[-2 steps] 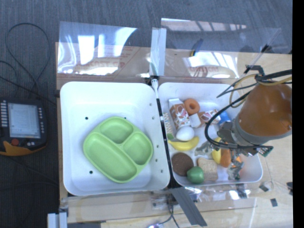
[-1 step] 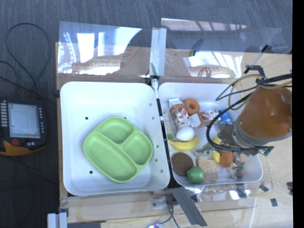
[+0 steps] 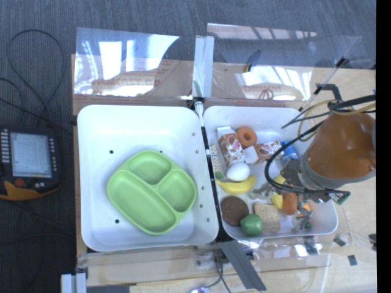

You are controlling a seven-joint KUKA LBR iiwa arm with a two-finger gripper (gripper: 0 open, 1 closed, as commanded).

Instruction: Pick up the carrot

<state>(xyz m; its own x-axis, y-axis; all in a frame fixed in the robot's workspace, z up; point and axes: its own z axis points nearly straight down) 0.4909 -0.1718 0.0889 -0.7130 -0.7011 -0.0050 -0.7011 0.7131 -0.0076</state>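
I've got the arm low over the right bin [image 3: 330, 224], and the carrot [image 3: 289, 202] sits right under the gripper [image 3: 292, 195] near the bin's right side, though whether I've gripped it I cannot tell, so the lift is not yet done. Crowding it: a yellow piece [image 3: 277, 200] touching its left, bread slice [image 3: 266, 215], banana [image 3: 237, 185], egg [image 3: 238, 172].

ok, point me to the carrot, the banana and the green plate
carrot [image 3: 289, 202], camera view, middle of its orange body
banana [image 3: 237, 185], camera view, middle of its yellow curve
green plate [image 3: 152, 191], camera view, ridge where its three compartments meet
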